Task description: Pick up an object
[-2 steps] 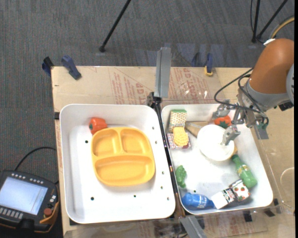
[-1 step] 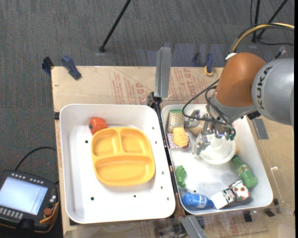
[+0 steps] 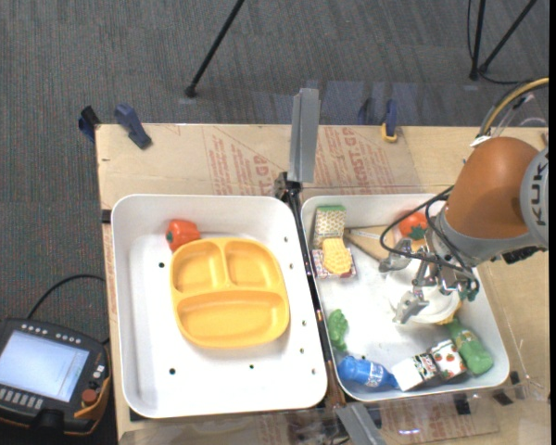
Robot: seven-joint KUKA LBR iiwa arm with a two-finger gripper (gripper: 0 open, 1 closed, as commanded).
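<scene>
Bench, two white bins: left bin (image 3: 130,341) holds yellow tray (image 3: 230,291) and red pepper (image 3: 182,233); right bin (image 3: 496,327), my gripper (image 3: 417,290), spread wide and empty, hovers over cream cup (image 3: 435,310); step, approach; next, descend and close.

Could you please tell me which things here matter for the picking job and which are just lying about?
Job:
gripper, over the right bin
blue bottle
carton
green toy
yellow packet

Lying about:
yellow tray
red pepper
left bin
pendant
clamps
</scene>
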